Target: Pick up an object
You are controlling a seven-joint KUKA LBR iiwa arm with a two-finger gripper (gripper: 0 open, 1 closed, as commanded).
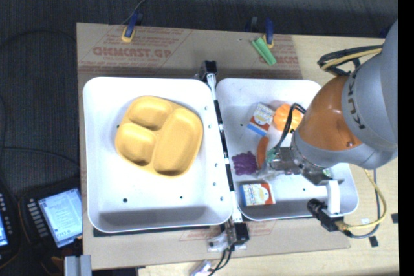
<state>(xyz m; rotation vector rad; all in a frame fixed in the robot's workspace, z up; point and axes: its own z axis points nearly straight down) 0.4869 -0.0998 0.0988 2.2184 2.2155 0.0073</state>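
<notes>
The right bin [310,90] holds a purple toy [244,163], an orange stick-shaped piece [261,150], a small white carton with an orange label [257,193], a white packet [262,116], a blue strip [256,130] and an orange ball [283,116]. My gripper [279,161] is low in this bin, just right of the orange stick and the purple toy, above the carton. The wrist hides its fingertips. A large yellow three-part tray [159,134] lies in the left bin [103,191].
The arm's orange band [326,119] and grey body cover the right bin's right half. Cables [343,220] trail at the bin's front right corner. A green clip [264,50] and a blue clip [132,26] sit on the cardboard behind the bins. A black divider latch [209,68] sits between the bins.
</notes>
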